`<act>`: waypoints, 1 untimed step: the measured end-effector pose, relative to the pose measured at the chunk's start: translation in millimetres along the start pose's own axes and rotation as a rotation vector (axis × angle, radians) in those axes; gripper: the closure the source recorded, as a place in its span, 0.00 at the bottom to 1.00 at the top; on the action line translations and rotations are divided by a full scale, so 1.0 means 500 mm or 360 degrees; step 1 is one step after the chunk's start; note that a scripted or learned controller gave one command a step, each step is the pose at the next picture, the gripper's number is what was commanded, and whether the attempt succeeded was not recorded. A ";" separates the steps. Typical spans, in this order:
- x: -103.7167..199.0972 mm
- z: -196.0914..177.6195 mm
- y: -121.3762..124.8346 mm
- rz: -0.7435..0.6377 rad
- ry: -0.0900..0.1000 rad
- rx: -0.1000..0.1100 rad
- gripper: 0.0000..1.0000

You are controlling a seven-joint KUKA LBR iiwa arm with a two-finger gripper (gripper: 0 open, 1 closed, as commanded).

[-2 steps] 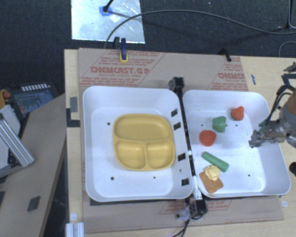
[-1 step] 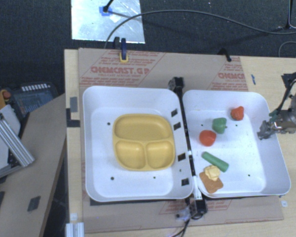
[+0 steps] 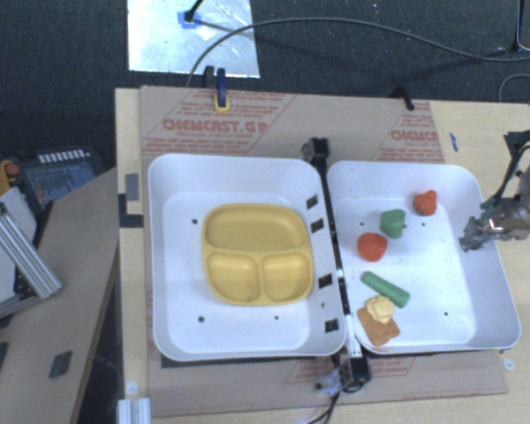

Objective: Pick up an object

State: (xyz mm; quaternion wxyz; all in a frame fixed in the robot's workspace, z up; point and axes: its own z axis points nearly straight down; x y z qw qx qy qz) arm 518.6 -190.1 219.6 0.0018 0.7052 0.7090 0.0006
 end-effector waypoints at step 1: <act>0.120 -0.011 0.030 -0.0008 0.0004 -0.0001 1.00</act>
